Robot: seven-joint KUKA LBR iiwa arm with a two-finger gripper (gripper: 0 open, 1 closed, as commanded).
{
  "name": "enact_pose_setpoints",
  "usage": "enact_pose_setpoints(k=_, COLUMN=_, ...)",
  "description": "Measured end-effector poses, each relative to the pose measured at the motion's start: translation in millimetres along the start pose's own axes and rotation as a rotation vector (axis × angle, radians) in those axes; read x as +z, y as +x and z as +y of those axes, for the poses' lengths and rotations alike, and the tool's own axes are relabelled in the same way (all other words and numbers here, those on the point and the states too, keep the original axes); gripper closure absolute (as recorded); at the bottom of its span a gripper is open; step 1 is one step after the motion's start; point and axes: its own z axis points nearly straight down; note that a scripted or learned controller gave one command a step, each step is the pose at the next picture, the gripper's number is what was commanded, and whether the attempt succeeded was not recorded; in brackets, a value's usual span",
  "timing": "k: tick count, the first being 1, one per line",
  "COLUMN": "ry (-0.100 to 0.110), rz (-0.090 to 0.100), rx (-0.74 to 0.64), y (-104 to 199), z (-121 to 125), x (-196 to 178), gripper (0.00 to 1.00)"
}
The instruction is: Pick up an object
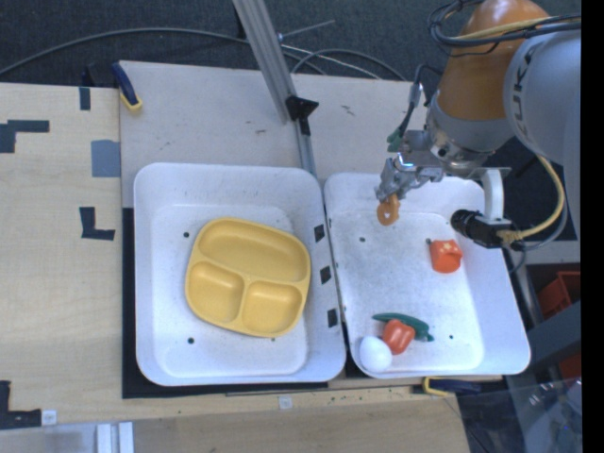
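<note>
hand [389,196] over right bin [491,347], back edge | small orange-brown piece [387,213] at its tips, grip state unclear | risk: marginal tip hold, piece drops on lift

1. The one piece of lettering stands on the grey casing of the arm [557,83], near the top right of the camera view. Large dark capitals run up its side at a slant; "KU" can be made out, and the rest is cut off at the edge of the view.
2. A small white tag [49,416] sits on the bench [57,291] at the bottom left. Any print on it is too small to read.
3. Another small white tag [285,403] sits on the bench's front edge below the left bin [151,281]. It too is unreadable.
</note>
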Motion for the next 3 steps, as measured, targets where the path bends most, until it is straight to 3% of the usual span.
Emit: enact_pose_setpoints(k=3, ry=0.001, rz=-0.001, rx=-0.003, y=157, z=-56, x=3, gripper=1.0)
